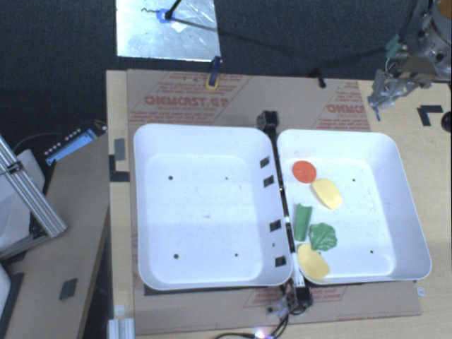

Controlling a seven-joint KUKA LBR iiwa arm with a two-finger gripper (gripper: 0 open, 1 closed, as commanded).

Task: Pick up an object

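The right bin (395, 161) holds several small objects near its left side. A flat red-orange disc (304, 171) lies furthest back, with a pale yellow oval piece (328, 193) just in front of it. A green stick (302, 222) and a leafy green piece (323, 236) sit lower, and a second yellow piece (313, 261) rests by the front left corner. My gripper (385, 97) hangs high beyond the right bin's back right corner, well away from all the objects. Nothing shows between its fingers.
The left bin (205, 210) stands beside the right one, joined by a black hinge strip (279, 189). Both rest on a cardboard sheet (191, 101). A shiny metal plate (166, 20) lies on the floor at the back left, and cables run across the top.
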